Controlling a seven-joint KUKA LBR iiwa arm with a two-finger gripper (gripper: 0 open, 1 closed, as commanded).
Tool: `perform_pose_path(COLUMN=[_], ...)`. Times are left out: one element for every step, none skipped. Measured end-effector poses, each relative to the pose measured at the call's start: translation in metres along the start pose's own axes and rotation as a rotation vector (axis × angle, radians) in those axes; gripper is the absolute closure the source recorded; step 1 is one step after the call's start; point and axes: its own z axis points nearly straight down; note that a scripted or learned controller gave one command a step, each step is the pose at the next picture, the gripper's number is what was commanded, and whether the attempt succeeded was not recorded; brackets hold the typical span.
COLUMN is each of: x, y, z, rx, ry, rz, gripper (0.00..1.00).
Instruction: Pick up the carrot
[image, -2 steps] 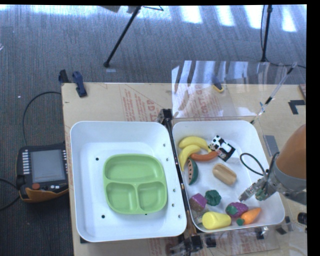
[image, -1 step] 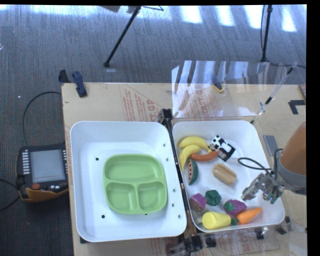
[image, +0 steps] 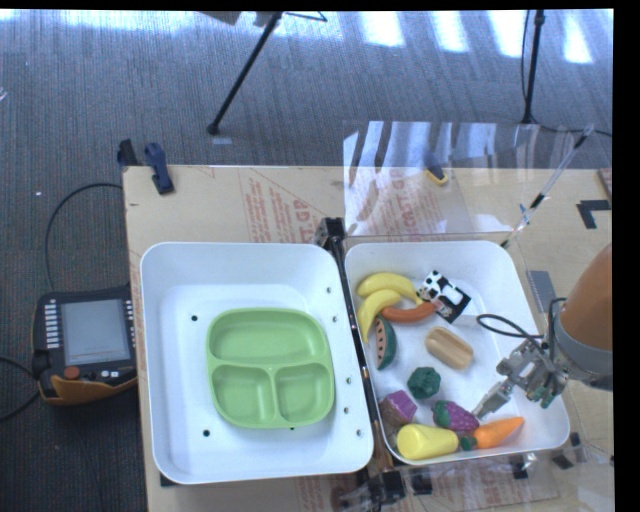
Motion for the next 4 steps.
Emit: perform_pose_path(x=[0.0, 0.0, 0.0, 0.001], y=[0.003, 0.003, 0.0, -0.001], z=[0.024, 0.015, -0.022, -0.02], rx=[-0.006, -0.008, -0.002, -0.001], ry=[-0.008, -0.005, -0.003, 0.002], rz=[-0.204, -0.195, -0.24, -0.237], gripper=[0.0, 1.0, 1.0, 0.0])
